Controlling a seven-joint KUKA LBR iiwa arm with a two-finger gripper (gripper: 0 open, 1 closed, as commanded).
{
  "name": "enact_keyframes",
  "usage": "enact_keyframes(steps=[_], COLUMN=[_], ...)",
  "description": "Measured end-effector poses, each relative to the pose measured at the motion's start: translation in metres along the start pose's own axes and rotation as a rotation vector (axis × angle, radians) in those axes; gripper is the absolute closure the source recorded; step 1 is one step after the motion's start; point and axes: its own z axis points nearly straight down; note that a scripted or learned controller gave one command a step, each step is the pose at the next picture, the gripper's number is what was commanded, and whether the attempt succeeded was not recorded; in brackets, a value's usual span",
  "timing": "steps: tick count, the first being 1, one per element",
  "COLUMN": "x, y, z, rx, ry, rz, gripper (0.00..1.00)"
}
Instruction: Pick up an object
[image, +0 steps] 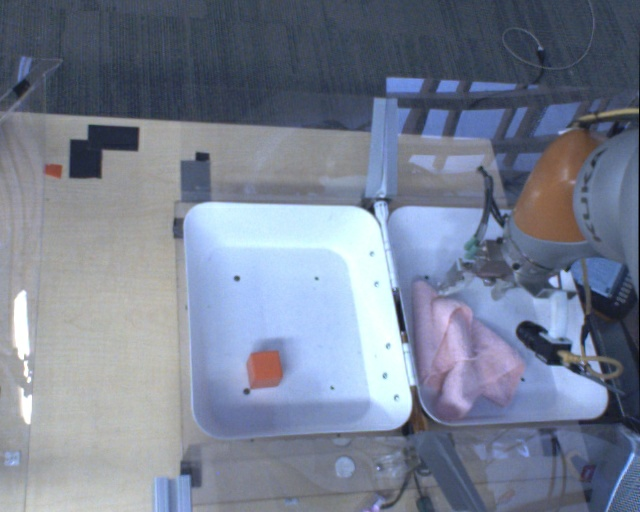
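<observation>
The grey arm with the orange band (562, 190) is reaching in from the right and hanging over the back part of the right-hand shallow white bin (440, 228). Its two-finger gripper (476, 266) is sitting just above the bin floor, near the upper end of a crumpled pink cloth (462, 352). The metal parts there are blurring into a small tangle, so whether the gripper is apart or together is not showing, and nothing is visibly sitting in it. Whether it is touching the cloth is also hard to judge.

The pink cloth is lying bunched along the left half of the right bin, its folds hiding whatever part of the floor is beneath. The arm's bulk is covering the bin's right rim.

A small orange cube-shaped block (265, 369) is resting alone in the left-hand shallow white bin (280, 220), toward its front left, well apart from the gripper.
</observation>
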Motion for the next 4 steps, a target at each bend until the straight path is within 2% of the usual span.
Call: enact_keyframes(steps=[1,2,3,4], x=[-0.027,-0.024,0.011,0.013], y=[-0.049,-0.090,-0.083,-0.080], z=[0.012,0.011,0.011,-0.002], rx=[-0.015,-0.021,-0.019,-0.028], ry=[-0.003,-0.006,-0.006,-0.007], rz=[-0.083,-0.229,-0.328,-0.330], gripper=[0.00,0.00,0.00,1.00])
